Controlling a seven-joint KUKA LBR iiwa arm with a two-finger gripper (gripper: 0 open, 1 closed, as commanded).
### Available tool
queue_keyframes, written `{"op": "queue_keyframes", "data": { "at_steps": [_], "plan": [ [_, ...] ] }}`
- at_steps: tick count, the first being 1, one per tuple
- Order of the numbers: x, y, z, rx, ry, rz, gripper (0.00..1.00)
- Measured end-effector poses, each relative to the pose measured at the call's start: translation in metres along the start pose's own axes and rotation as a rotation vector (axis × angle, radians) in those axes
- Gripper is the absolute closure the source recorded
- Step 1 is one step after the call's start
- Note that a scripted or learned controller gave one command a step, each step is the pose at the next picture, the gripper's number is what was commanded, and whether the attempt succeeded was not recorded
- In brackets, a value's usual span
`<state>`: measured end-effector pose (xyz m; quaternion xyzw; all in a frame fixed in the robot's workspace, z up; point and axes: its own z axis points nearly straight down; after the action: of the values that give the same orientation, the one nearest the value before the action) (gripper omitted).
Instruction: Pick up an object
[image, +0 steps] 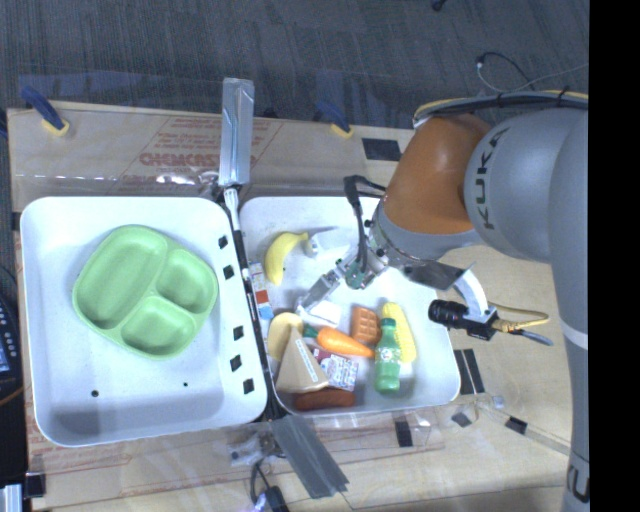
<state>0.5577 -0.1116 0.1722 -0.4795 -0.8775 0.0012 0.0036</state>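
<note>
The right bin (440, 385) holds a heap of toy food. A yellow banana (283, 252) lies at its upper left. An orange carrot (343, 342), a brown waffle piece (364, 323), a yellow corn cob (392, 318) and a green bottle (388, 362) crowd the lower half. A pale wedge (298, 365) and a brown sausage (325, 398) lie along the near wall. My gripper (325, 288) hangs low in the middle of this bin, tilted to the lower left, just above the carrot and right of the banana. I see nothing held in it.
A green divided plate (147, 290) lies in the left bin (60, 400). A metal divider (236, 130) runs between the two bins. A small printed packet (341, 371) sits among the food. The grey and orange arm (440, 190) covers the right bin's upper right corner.
</note>
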Motion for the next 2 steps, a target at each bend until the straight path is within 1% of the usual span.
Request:
{"op": "queue_keyframes", "data": {
  "at_steps": [1, 2],
  "plan": [
    [0.034, -0.052, 0.069, -0.031, -0.027, -0.128, 0.0],
    [0.006, -0.026, 0.071, -0.02, -0.019, -0.08, 0.0]
  ]
}}
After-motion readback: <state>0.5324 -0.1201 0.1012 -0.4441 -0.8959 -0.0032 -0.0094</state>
